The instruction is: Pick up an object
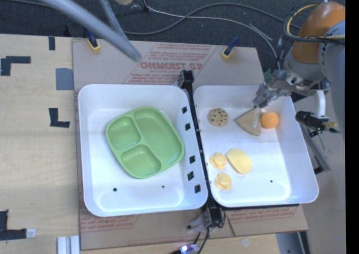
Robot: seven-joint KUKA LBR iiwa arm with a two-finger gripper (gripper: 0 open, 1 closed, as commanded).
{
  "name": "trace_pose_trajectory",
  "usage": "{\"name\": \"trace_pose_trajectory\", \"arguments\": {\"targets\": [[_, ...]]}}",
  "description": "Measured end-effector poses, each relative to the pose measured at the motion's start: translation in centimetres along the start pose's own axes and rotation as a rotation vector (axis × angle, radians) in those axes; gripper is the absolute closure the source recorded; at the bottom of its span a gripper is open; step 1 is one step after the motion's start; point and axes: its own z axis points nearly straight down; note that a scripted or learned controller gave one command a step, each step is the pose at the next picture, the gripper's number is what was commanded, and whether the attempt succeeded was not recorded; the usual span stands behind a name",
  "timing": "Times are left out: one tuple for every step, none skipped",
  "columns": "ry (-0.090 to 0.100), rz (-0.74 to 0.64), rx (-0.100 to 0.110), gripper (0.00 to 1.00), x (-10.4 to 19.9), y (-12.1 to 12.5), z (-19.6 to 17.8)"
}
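The arm [314, 40] leans in from the right, its orange band high above the far corner of the right bin [291, 185]. The gripper [259, 114] points down into that bin's far half, its tip right over the tan wedge [248, 121]; I cannot tell from here whether it is wide or narrow, and nothing shows gripped in it.

The wedge lies flat on the bin floor, with an orange ball [270, 120] just beside it on the right and a speckled cookie [217, 116] a little apart on the left. Nearer the front lie three yellow pieces: a larger one [239, 161], a small one [217, 160] just beside it, and another [222, 180] below them.

The left bin [95, 191] holds a green tray [145, 142] with three compartments, lying slightly turned. Both bins sit on cardboard [168, 62] on the counter [33, 152].
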Motion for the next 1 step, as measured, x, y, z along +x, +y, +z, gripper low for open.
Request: {"name": "trace_pose_trajectory", "arguments": {"targets": [[0.003,0.002,-0.004,1.00,0.66,-0.22,-6.04]]}}
